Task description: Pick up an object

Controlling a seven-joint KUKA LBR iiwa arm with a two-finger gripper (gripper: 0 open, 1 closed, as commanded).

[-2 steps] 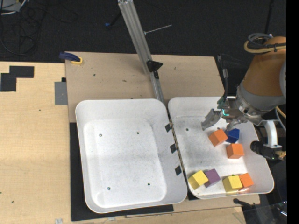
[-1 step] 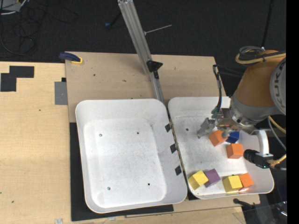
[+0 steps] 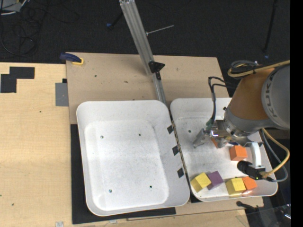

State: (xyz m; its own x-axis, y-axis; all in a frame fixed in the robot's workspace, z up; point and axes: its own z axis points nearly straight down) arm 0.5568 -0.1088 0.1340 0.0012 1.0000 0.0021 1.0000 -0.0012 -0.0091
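Small blocks lay in the right bin — a yellow block touching a purple block, an orange block near the gripper, whose grip state I could not tell.

I work in a robotics lab: my desk carries white bins, with loose cables beyond its far edge.

The arm's wrist hides part of the right bin and an orange block.
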